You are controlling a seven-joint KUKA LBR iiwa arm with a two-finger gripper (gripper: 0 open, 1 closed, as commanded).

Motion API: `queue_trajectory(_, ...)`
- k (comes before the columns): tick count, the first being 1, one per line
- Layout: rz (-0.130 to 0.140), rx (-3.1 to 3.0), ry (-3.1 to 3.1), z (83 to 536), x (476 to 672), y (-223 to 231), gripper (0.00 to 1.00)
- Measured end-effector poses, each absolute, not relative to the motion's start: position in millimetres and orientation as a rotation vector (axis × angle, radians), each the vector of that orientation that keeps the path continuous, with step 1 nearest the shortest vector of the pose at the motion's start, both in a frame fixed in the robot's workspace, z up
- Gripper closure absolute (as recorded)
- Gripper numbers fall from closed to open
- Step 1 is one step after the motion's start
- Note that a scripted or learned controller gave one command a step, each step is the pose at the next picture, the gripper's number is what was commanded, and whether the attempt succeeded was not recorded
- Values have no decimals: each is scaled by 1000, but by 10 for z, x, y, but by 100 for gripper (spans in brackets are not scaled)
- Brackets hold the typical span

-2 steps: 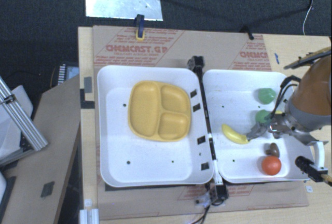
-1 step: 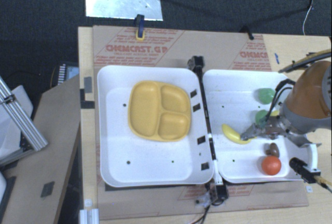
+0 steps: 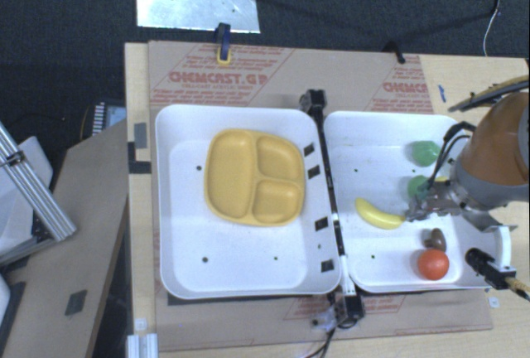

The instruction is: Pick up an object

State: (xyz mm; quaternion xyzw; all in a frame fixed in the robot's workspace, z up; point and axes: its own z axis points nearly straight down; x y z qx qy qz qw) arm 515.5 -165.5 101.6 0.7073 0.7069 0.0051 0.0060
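In the right bin (image 3: 364, 141) lie a yellow banana (image 3: 378, 215), a small brown object (image 3: 435, 239), an orange-red ball (image 3: 432, 264) and a light green object (image 3: 426, 152) at the far side. A second, darker green object (image 3: 417, 185) is partly hidden by the gripper. My gripper (image 3: 421, 207) hangs low over the right bin, just right of the banana's end, between the darker green object and the brown one. The grey arm (image 3: 497, 157) reaches in from the right. I see nothing clearly held in the gripper.
The left bin (image 3: 178, 207) holds a yellow divided plate (image 3: 252, 176). A black divider (image 3: 325, 191) runs between the two bins. Cables hang from the arm's wrist over the right bin's far right corner.
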Motion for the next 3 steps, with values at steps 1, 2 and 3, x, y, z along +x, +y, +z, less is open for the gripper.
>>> queue_trajectory(1, 5, 2212, 2222, 1506, 5266, -1657, 100)
queue_trajectory(2, 5, 2212, 2223, 1949, 5256, -1621, 100)
queue_trajectory(3, 6, 2211, 2223, 2474, 5196, -1558, 100)
